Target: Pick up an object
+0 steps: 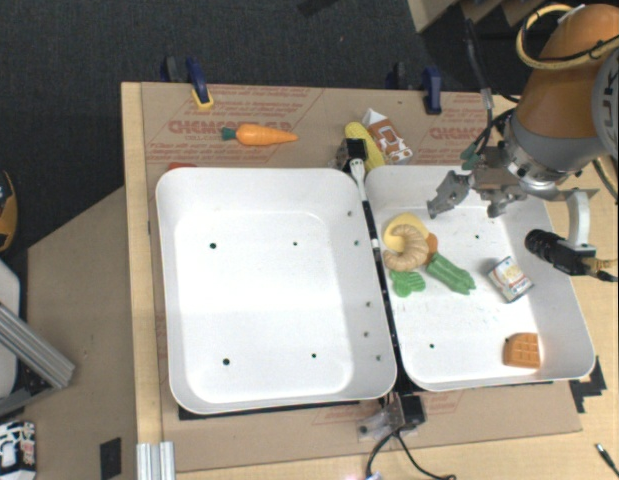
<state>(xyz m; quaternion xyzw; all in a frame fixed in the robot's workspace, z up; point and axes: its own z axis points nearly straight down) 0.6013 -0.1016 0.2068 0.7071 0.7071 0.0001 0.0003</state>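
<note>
The KUKA arm's two-finger gripper (472, 196) hangs over the far part of the right bin (559, 353), its dark fingers spread wide and holding nothing. The nearest candidates lie to its near-left: a tan croissant-shaped toy (407, 247) pressed against the bin's left wall, touching a green leafy vegetable toy (437, 274) whose long axis runs slantwise from near-left to far-right. A small silver-and-white packet (510, 278) sits near and slightly right of the gripper, well apart from the croissant, and an orange waffle-like block (522, 350) rests in the bin's near-right corner. The left bin (184, 298) stands beside it. On the cardboard beyond the bins lie a toy carrot (262, 136), a banana (362, 140) and a small brown-and-white carton (389, 140). Judged from this position, any grasp calls for a short shift toward the near side before descending; the croissant and green toy, being in contact, could snag together.
</note>
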